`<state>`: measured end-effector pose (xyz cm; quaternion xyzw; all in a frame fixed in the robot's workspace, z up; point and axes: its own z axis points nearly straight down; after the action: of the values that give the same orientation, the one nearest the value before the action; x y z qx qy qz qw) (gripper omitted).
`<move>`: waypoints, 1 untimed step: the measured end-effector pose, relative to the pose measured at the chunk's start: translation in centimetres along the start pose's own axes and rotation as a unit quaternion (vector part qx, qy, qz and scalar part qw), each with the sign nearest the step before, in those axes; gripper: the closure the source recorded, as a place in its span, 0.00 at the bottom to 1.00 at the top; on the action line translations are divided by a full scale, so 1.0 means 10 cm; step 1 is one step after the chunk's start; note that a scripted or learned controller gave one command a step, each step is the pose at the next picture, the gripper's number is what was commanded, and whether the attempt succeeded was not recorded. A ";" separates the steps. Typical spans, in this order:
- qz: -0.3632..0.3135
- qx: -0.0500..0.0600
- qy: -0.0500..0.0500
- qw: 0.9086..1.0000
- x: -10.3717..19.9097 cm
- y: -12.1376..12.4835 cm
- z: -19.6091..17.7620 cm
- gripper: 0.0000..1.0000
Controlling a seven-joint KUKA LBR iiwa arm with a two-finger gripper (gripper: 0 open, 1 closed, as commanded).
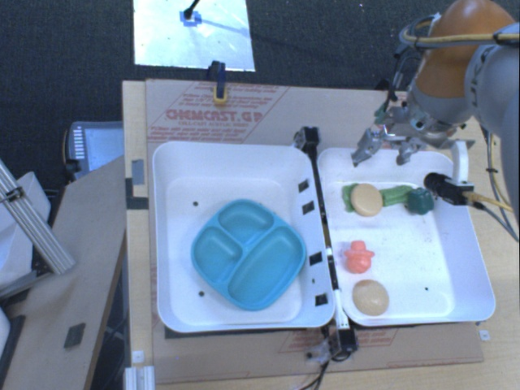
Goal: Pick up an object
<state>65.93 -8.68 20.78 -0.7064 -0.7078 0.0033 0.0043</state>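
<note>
My gripper [383, 149] hangs over the back edge of the right bin [463, 299], its two fingers spread apart with nothing between them. Just in front of it lies a green toy [396, 193] with a tan round piece [366, 200] on its left end and a dark teal knob [419, 201] on its right end. A small orange-red figure [358, 257] lies mid-bin. A tan oval object [370, 296] rests near the front of the bin.
The left bin [175, 177] holds a blue divided plate [247, 253]. A black hinge strip [317, 218] runs between the two bins. Cardboard [219, 112] lies under both bins.
</note>
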 end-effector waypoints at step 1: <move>-0.001 -0.006 -0.001 1.000 0.00 0.03 -0.07 0.00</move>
<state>66.20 -8.68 21.53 -0.7059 -0.7083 -0.0007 -0.0006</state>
